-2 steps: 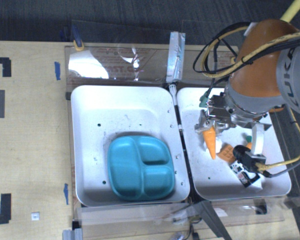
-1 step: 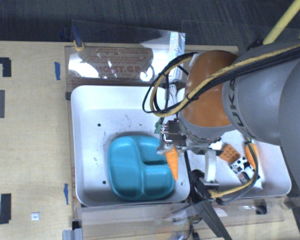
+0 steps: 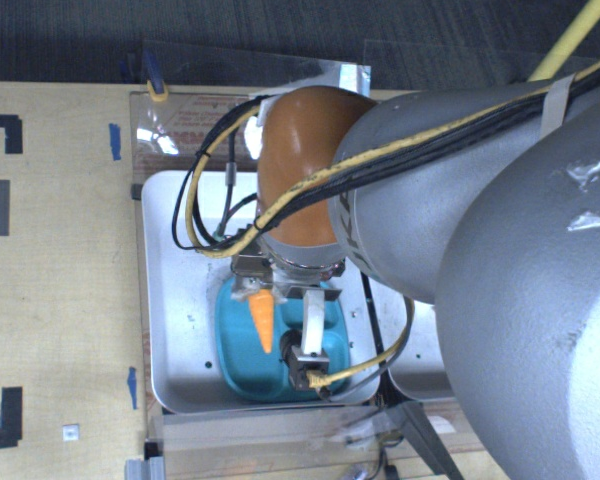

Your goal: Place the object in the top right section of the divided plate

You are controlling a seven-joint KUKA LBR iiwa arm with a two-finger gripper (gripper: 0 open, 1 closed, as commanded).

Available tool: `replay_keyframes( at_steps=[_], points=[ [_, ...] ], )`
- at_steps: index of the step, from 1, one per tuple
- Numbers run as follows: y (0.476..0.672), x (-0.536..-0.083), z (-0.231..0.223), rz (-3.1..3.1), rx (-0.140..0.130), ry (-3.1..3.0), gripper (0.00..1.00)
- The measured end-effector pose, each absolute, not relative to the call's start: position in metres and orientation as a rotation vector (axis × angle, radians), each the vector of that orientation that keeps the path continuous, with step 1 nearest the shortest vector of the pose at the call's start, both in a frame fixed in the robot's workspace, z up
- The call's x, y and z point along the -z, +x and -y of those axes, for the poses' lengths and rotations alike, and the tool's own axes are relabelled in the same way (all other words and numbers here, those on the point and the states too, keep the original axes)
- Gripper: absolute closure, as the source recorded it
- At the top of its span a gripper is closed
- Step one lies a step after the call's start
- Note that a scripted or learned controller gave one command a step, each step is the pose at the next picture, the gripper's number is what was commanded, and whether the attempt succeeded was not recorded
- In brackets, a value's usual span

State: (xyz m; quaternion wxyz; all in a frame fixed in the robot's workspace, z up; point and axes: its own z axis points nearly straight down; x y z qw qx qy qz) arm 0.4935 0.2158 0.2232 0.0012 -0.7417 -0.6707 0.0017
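we saw the arm (image 3: 480,218) reach in from the right and cover most of the frame. its orange band (image 3: 300,158) sat over the upper part of the left bin (image 3: 165,268). a loop of black and yellow cables (image 3: 192,208) hung off the wrist over that bin's bare white floor.

the gripper (image 3: 280,286) pointed down at the divided plate (image 3: 232,353), a teal-blue dish that lay in the lower half of the bin, close to its near wall. the wrist hid the gripper from above, so we could not tell whether it was open or closed, or whether it gripped anything.

the carrot (image 3: 262,320), small and orange, showed just below the gripper, toward the view's left and over the plate. its thick end was up against the gripper body and its tip pointed toward the bottom of the frame. we could not tell if it rested on the plate or hung clear of it. the arm hid most of the plate's dividers, so we could not say which section the carrot was over.

a corner of the right bin (image 3: 420,373) peeked out beneath the arm. the bench (image 3: 60,268) beside the bins was pale wood with blue tape marks (image 3: 114,140) and black marks (image 3: 8,133).
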Motion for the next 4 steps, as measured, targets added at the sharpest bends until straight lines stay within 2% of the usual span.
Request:
replay_keyframes(
  at_steps=[1,2,3,4],
  points=[
    [0.481,-0.304,-0.19,2.004,-0.003,-2.421,1.0],
    [0.482,-0.31,-0.191,2.008,-0.013,-2.419,1.0],
    [0.492,-0.123,-0.214,2.263,-0.017,-2.172,1.0],
    [0.484,-0.094,-0.201,2.251,0.026,-2.192,1.0]
  ],
)
